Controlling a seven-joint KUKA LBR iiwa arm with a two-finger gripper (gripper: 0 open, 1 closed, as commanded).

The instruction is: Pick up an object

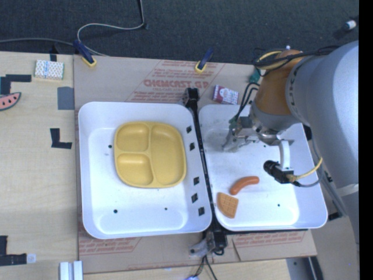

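Can't tell what the fingers are doing as the gripper [233, 143] is hovering. I'm guessing the sausage [244, 184] is light and slippery; pinching mid-length looks best.

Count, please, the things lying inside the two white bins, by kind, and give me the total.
Yellow divided plate, in the left bin: 1
Toy sausage, in the right bin: 1
Toy waffle piece, in the right bin: 1
Total: 3

A divided plate [150, 154] lies in the left bin [93, 174]; sausage [243, 184] and waffle [228, 205] in the right bin [303, 206].
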